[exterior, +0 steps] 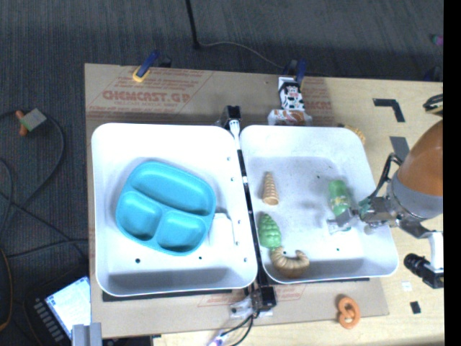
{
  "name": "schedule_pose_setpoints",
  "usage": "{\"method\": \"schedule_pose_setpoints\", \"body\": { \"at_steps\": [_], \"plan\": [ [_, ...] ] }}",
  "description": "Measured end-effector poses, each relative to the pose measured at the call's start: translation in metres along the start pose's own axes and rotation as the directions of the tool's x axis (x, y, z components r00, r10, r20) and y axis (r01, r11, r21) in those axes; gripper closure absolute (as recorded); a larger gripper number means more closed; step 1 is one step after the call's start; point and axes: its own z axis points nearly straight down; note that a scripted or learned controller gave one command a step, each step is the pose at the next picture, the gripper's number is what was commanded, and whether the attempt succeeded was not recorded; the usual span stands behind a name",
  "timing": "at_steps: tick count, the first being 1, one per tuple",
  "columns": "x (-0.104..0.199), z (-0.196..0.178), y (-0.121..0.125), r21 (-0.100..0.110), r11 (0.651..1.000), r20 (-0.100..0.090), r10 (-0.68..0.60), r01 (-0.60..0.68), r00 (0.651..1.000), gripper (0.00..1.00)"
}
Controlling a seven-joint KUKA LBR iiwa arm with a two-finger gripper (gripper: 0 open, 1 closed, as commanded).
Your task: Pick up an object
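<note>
Down in the right-hand shallow white plastic bin [374, 193], my gripper [351, 216] hangs low near the bin's right wall; whether it is released or clenched I cannot tell; the green bottle-shaped plastic toy [338, 196] lies just to its upper left, touching or nearly so; further left rest the tan ridged cone-shaped toy [270, 188] and, below it, the green knobbly leaf-like toy [269, 231]; the brown curled croissant-shaped toy [290, 262] sits lower left; well beyond, the left white bin [108, 193] holds a blue three-compartment plastic tray [166, 206]; an orange ring-shaped toy [348, 311] lies on the counter [216, 96] below.
</note>
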Motion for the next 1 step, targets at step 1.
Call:
{"method": "schedule_pose_setpoints", "body": {
  "at_steps": [1],
  "plan": [
    [0.0030,0.0237,0.0027,-0.002,1.000,-0.008,-0.005,0.005,1.000,0.00]
  ]
}}
